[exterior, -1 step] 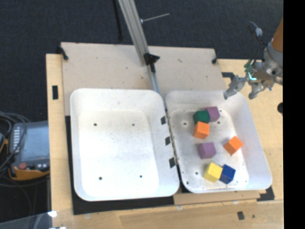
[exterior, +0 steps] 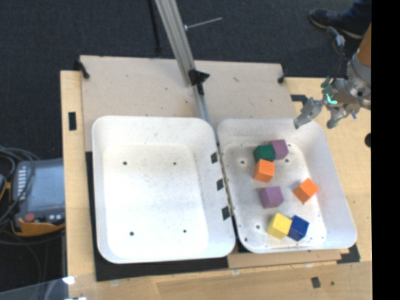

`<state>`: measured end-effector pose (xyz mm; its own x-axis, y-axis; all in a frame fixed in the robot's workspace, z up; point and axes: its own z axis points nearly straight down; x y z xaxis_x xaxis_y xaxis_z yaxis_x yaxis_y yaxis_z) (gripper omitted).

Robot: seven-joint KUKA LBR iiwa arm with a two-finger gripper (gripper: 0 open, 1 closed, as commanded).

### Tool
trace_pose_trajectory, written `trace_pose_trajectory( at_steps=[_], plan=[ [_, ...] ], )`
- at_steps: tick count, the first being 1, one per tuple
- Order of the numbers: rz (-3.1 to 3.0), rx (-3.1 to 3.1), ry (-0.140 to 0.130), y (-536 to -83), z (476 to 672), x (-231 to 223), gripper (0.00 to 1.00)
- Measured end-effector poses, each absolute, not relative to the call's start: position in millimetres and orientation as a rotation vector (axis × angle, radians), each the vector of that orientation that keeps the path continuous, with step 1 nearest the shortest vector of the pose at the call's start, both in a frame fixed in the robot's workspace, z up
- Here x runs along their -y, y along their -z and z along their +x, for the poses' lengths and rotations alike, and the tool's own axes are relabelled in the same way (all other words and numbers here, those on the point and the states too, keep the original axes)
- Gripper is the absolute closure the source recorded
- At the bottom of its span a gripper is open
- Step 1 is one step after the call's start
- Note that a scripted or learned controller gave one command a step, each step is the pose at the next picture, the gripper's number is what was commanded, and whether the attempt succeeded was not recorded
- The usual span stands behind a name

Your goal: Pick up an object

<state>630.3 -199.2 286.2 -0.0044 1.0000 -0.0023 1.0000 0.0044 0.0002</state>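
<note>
Several small blocks lie in the right bin [exterior: 331, 167]: a green one [exterior: 264, 152] touching a purple one [exterior: 279, 148], an orange one [exterior: 264, 170] just below them, a second purple one [exterior: 271, 196], a second orange one [exterior: 305, 190], and a yellow one [exterior: 280, 225] beside a blue one [exterior: 299, 227]. My gripper [exterior: 320, 119] hangs above the bin's upper right corner, away from all the blocks. Its two grey fingers are spread apart with nothing between them.
The left bin [exterior: 156, 186] sits beside the right one on the wooden bench. A slanted aluminium rail [exterior: 175, 30] runs from the top of the view down to the gap between the bins. A grey device with cables [exterior: 37, 192] sits at the far left.
</note>
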Motion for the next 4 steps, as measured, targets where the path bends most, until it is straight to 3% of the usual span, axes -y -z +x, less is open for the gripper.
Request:
trace_pose_trajectory(
  at_steps=[3,4],
  plan=[
    [2.223,-2.22,0.003,-136.1,633.0,212.5,0.0],
    [2.219,-2.216,-0.001,-150.3,634.4,213.6,1.0]
  ],
)
